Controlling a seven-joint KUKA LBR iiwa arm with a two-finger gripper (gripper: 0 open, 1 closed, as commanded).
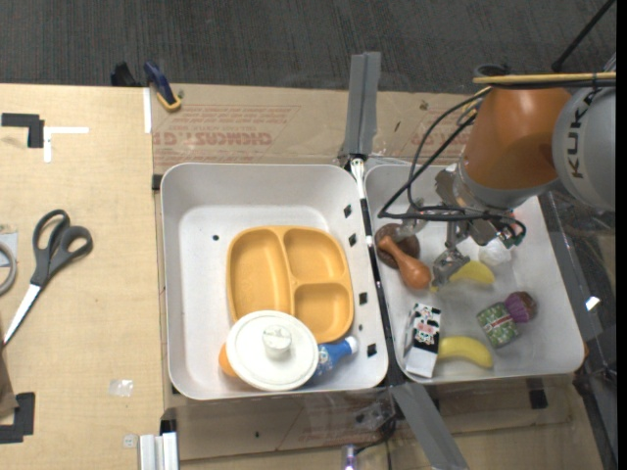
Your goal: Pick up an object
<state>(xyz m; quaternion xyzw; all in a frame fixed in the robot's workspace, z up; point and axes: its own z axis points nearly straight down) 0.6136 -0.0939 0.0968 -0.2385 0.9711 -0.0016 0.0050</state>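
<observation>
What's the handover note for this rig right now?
Tool: low in the right bin, just left of the small banana piece; whether it is open or shut cannot be judged, and nothing is visibly held.
Right bin: chicken drumstick, milk carton, whole banana, green can, purple item.
Left bin: yellow divided tray, white lid.
Done: nothing lifted. Left: grasp and raise one object.
</observation>
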